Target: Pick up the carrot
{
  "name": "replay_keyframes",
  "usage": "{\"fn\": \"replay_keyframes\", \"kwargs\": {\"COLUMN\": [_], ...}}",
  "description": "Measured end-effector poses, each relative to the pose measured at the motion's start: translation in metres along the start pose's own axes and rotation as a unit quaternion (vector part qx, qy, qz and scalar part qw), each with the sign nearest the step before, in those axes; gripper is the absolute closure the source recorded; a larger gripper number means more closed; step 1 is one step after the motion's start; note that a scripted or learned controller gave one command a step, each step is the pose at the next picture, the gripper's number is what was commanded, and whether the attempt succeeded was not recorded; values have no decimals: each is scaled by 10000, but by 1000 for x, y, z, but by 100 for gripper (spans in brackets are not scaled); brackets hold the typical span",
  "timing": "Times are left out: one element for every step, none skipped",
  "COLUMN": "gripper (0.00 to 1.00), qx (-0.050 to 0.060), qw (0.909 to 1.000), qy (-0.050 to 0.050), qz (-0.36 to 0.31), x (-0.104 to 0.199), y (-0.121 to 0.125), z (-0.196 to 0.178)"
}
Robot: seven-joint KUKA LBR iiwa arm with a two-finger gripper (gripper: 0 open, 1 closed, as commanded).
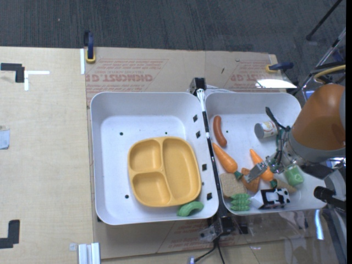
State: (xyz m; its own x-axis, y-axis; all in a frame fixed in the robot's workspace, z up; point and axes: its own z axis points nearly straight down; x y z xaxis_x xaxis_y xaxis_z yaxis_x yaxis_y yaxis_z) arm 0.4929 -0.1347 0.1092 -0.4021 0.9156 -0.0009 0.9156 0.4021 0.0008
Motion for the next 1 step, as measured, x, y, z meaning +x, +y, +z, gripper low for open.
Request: {"fn": "replay_keyframes", "kwargs": {"gripper": [100], "qx": [-23], "qw": [10000], "qy": [-20], "qz": [33], "x": [-2], "y": [2], "z": [-10]}}
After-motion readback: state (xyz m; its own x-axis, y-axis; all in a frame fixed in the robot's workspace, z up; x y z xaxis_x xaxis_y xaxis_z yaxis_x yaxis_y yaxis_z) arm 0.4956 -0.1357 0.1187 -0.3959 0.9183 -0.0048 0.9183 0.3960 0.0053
